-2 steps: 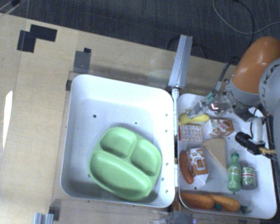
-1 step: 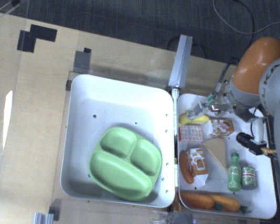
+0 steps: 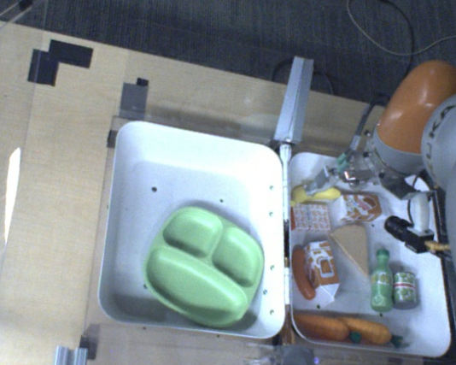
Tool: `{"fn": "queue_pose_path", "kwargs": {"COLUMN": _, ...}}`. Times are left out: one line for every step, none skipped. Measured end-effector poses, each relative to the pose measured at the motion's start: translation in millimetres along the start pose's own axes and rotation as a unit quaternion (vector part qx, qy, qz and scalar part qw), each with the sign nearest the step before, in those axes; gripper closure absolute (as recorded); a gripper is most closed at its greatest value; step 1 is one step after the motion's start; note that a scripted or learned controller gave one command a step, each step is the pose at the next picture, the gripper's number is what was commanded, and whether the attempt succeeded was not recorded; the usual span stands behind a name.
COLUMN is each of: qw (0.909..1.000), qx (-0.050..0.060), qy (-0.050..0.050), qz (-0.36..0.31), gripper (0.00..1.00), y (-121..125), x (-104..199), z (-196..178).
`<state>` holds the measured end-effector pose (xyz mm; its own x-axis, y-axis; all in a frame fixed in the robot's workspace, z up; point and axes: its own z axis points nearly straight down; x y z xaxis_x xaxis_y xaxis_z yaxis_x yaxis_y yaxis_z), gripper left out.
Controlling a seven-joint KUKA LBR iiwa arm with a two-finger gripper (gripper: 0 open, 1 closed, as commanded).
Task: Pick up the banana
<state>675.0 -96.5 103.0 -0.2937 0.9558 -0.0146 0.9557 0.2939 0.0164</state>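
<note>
Yellow banana (image 3: 313, 193) lies right under the gripper (image 3: 339, 175), crowded against a snack packet (image 3: 312, 220); can't tell its opening. Risk, I'd say: it grabs packaging or slips off.

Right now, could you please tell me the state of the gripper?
Two-finger gripper: down at the yellow banana in the right white bin; open or shut cannot be told.
</note>
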Motion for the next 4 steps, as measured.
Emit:
{"fn": "queue_pose_path", "kwargs": {"qw": 0.9998, "qx": 0.002, "qy": 0.001, "qz": -0.021, "gripper": 0.00, "y": -1.4, "x": -1.0, "z": 0.9}}
{"fn": "queue_pose_path", "kwargs": {"qw": 0.9999, "qx": 0.003, "qy": 0.003, "qz": -0.012, "gripper": 0.00, "y": -2.1, "x": -1.9, "z": 3.0}}
{"fn": "queue_pose_path", "kwargs": {"qw": 1.0000, "qx": 0.003, "qy": 0.002, "qz": -0.004, "gripper": 0.00, "y": -1.9, "x": 0.9, "z": 4.1}}
{"fn": "queue_pose_path", "kwargs": {"qw": 1.0000, "qx": 0.004, "qy": 0.003, "qz": -0.002, "gripper": 0.00, "y": -2.1, "x": 1.1, "z": 4.8}}
